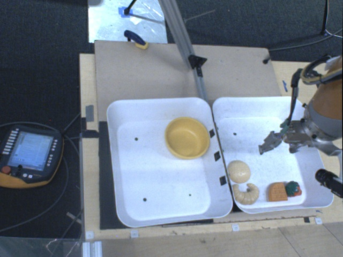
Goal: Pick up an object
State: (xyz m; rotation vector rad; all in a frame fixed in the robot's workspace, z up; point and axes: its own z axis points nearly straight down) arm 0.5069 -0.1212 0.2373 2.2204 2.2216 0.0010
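Object candidates lie in the right bin (230, 107): a pale round bun (238, 171) at about seven o'clock from my gripper (269, 143), a curled croissant-like piece (246, 194) touching just below it, and an orange block (277, 191) with a green-and-red bit (292, 188) near the bin's five o'clock corner. I hang over the bin's bare middle, holding nothing; whether my fingers stand wide or narrow I cannot tell from this slant. To do this well, I would pick the bun, centre over it, and descend straight, since its neighbour crowds its lower side. The left bin (123, 159) holds a yellow bowl (187, 137) toward its one o'clock.
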